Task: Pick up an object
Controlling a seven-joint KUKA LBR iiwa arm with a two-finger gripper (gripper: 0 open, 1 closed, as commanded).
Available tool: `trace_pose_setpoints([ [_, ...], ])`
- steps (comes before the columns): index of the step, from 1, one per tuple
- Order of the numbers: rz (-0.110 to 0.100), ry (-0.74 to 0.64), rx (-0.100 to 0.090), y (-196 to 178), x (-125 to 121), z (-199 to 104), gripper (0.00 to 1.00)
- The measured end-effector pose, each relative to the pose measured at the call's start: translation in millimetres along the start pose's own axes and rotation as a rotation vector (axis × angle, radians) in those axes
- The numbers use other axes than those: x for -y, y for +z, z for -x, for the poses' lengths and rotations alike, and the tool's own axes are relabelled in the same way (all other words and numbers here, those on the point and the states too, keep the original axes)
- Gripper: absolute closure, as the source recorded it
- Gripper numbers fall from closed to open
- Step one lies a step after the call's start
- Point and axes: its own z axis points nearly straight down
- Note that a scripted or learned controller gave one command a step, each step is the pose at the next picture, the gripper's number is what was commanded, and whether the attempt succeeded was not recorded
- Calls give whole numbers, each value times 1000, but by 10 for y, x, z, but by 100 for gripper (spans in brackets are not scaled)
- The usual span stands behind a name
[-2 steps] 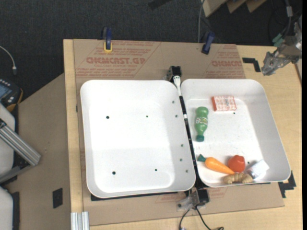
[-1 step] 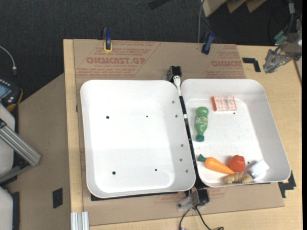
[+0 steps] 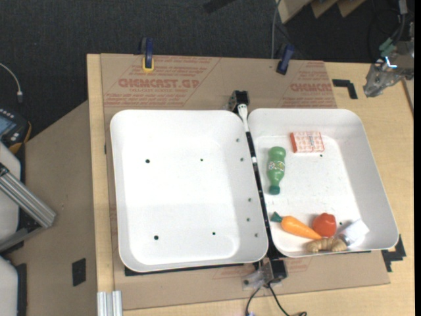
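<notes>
We're looking down on the bench (image 3: 197, 78), a brown board with red lettering, and across its middle sit the two white bins side by side. The left bin (image 3: 184, 189) takes the centre-left of the frame, and the right bin (image 3: 368, 176) sits centre-right with all the objects in it. Up at the far upper right edge we catch the gripper (image 3: 381, 78), hanging above the bench corner, well apart from the bin's contents; whether it is spread or closed we cannot tell from here. Now to the objects: a green bottle (image 3: 275, 168) lies lengthwise near the right bin's left wall, at mid-height. Above and to its right rests a red-and-white packet (image 3: 307, 142). Down in the lower part of that bin, an orange carrot (image 3: 296, 226) lies tilted, a red tomato-like piece (image 3: 324, 224) just beside it, a tan knobbly piece (image 3: 327, 245) below them, and a small white object (image 3: 356, 232) at the lower right.
</notes>
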Motion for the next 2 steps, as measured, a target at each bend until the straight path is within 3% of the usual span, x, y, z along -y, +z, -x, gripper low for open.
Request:
trace_pose_setpoints([
  [2, 7, -3, 6, -216, -19, -6, 100],
])
